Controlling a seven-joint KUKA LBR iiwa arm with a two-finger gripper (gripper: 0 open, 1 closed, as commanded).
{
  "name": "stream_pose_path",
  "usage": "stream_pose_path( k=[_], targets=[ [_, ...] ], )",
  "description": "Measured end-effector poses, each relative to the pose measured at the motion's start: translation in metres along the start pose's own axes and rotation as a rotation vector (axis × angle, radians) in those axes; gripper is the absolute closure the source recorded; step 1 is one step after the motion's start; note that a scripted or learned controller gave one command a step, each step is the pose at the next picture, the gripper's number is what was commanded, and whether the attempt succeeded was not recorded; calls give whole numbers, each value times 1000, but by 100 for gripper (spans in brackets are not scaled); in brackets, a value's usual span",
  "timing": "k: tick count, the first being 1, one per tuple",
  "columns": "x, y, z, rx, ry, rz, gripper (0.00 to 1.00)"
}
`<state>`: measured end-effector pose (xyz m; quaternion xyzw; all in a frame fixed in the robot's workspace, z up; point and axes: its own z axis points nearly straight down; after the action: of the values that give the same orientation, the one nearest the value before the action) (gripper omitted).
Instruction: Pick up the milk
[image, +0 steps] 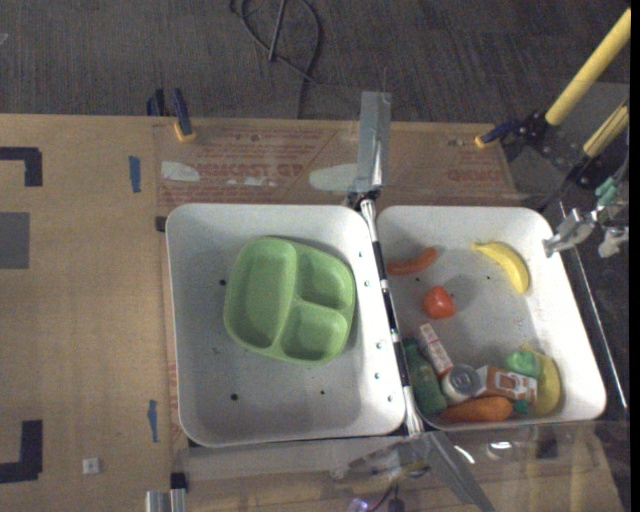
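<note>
Approach not yet begun; the milk waits in the right bin.

I see the right bin (570, 330) crowded along its front edge. The milk (435, 347), a small red-and-white carton, lies flat near the bin's left wall, long axis running from back-left to front-right. My claw (585, 225) hangs over the bin's back-right corner, well apart; I cannot tell its opening. Next, I judge, it crosses and aligns across that axis.

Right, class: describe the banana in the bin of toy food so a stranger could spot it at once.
Find the white bin on the view's right, beside the one holding the green divided plate. Look towards its far right corner, where the banana lies by itself. It is curved and yellow, while its nearest neighbours, a tomato and a chili pepper, are red.
</note>
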<state>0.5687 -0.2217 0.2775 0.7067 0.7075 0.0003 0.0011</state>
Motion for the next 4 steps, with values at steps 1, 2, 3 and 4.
stream_pose_path(
  k=[1, 2, 3, 4],
  targets=[
    [81, -8, 126, 1, 1, -243, 0],
    [93, -53, 188, -10, -2, -288, 0],
    [91, -51, 177, -18, -9, -284, 100],
    [99, -79, 170, 2, 3, -546, 100]
  ],
)
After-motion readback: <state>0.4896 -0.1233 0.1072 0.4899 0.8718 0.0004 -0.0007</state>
